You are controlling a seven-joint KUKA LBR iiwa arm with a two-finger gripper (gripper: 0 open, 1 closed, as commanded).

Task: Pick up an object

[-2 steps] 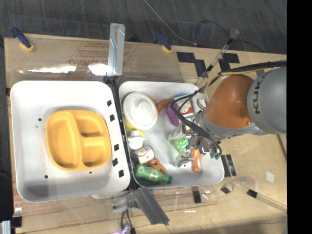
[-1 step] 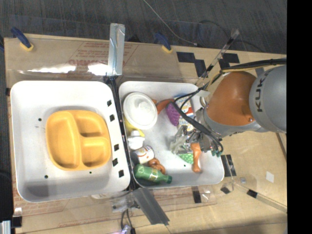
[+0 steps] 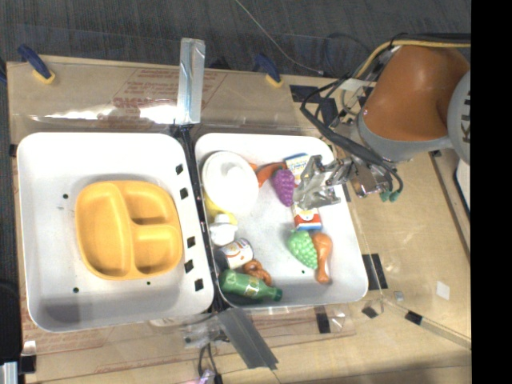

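Reaching in from the right: grey arm (image 3: 404,94) with orange band, wrist bent down over the right bin (image 3: 346,282). Gripper (image 3: 314,189) hanging low over the bin's upper right part, metal fingers pointing down and to the left. Finger opening: cannot tell; nothing seen clamped between them.

Just below the gripper: small carton (image 3: 307,218), red and white, apparently upright, touching or overlapped by the fingertips. Just left: purple grapes (image 3: 283,186), long axis running top to bottom. Below the carton: green grapes (image 3: 302,248), with an orange drumstick (image 3: 322,254) beside them, long axis near vertical, thin end toward the bin's lower edge. Along the lower left wall: green bottle (image 3: 250,287), lying flat, long axis left to right. In the left bin (image 3: 40,174): yellow divided tray (image 3: 128,229).
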